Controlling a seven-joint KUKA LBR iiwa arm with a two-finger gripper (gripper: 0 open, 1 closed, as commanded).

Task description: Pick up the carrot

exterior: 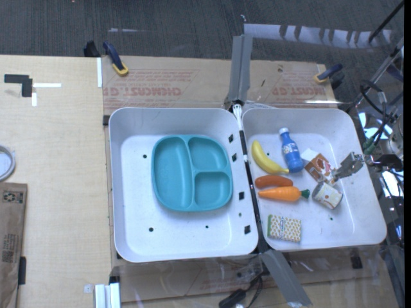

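Observation:
The carrot (280, 194) is orange with a green stem end and lies on its side in the middle of the right bin (359, 233), stem end pointing right. Just above it, almost touching, lies a reddish-orange sausage (273, 181). My gripper (349, 165) hangs low over the right side of the same bin, well to the right of the carrot and a little farther back. It sits just above a small white and brown box (328, 197) and beside a small red-brown packet (319, 167). Nothing is visibly held.
A yellow banana (267, 160) and a blue bottle (291, 150) lie behind the carrot. A green cracker pack (284, 228) sits near the bin's front edge. The left bin (128, 236) holds a teal divided plate (191, 172). Clamps and cables line the bench edges.

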